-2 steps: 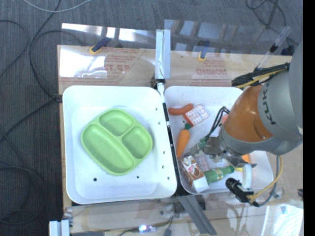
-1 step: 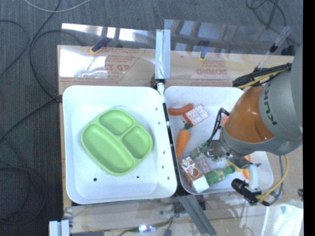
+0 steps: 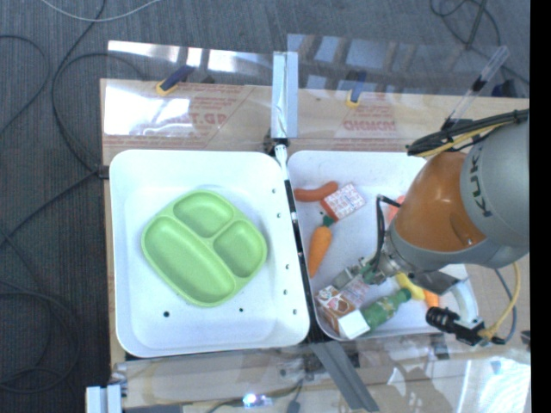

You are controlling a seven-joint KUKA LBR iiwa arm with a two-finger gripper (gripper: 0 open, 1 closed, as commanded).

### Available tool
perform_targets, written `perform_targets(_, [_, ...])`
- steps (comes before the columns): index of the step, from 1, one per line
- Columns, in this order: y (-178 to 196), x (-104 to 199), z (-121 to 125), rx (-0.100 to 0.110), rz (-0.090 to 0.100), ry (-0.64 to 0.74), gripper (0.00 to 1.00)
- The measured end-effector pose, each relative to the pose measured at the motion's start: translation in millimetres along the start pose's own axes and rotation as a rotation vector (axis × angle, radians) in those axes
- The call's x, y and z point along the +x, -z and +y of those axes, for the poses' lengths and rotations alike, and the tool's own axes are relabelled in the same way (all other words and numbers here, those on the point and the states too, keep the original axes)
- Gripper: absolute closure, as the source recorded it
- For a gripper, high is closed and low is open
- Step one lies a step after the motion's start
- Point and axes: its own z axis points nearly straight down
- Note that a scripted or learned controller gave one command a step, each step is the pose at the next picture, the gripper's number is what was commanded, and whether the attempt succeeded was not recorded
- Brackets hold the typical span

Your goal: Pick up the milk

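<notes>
Camera view, listed left to right. Green divided plate (image 3: pixel 204 246): left bin, well left of the gripper (image 3: pixel 366 274). Carrot (image 3: pixel 319 248): just left. Milk (image 3: pixel 338 299): lying below-left, seemingly untouched. Gripper: low beside the milk, likely positioning to grasp; finger spread cannot be told. Green bottle (image 3: pixel 379 310): just below.

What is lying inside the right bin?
Inside the right bin: a sausage, a red patterned packet, a carrot, a small carton and a green bottle. The arm covers the bin's right part.
</notes>
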Motion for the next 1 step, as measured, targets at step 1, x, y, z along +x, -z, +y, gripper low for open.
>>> perform_targets(1, [91.8,35.1,11.1,0.013,0.017,0.218,0.00])
